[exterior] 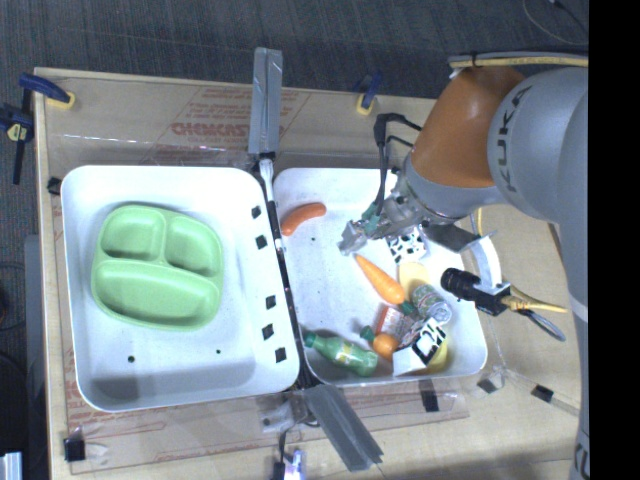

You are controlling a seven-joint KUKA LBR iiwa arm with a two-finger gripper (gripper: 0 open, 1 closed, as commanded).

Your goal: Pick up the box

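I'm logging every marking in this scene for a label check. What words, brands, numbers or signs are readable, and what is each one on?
"KUKA": grey arm, lettering running down its side, partly cut off.
Red print on the bench board behind the bins: upside down and too blurred to read.
Black-and-white pattern on the box: a marker, not readable text.
Similar black-and-white pattern by the end effector: not readable.
Label on the green bottle: too small to read.

I log 2 white bins (160,393). L bin: pale green tray (158,265), 3 compartments. R bin: orange carrot (381,279), orange-red sausage (302,216), green bottle (342,351), box (428,340) w/ blk-&-white pattern. Arm (520,138) grey w/ orange band.
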